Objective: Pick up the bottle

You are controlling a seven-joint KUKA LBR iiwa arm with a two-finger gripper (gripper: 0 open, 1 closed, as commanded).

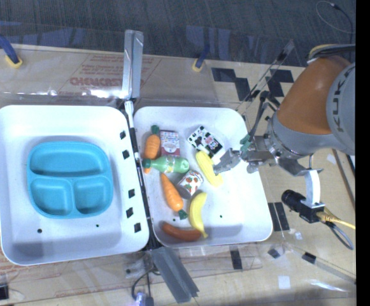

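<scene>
Farthest to the left of my claw (230, 160) sits the left bin (19, 234), holding a blue divided tray (71, 178). My claw hangs over the right bin (251, 225), near its right wall. Well left of my claw in that bin stand an orange carrot (151, 146) and a small pink carton (169, 142), with the green bottle (169, 165) lying on its side just below them, apart from my claw. Further down lie another carrot (172, 193), a red sausage (179, 232) and a banana (198, 212). Nearer my claw are a small red-and-white packet (192, 182), a black-and-white patterned box (205, 140) and a second banana (207, 167), which lies right beside my claw's tip. I cannot tell how far open my claw is, and I see nothing held in it.
</scene>
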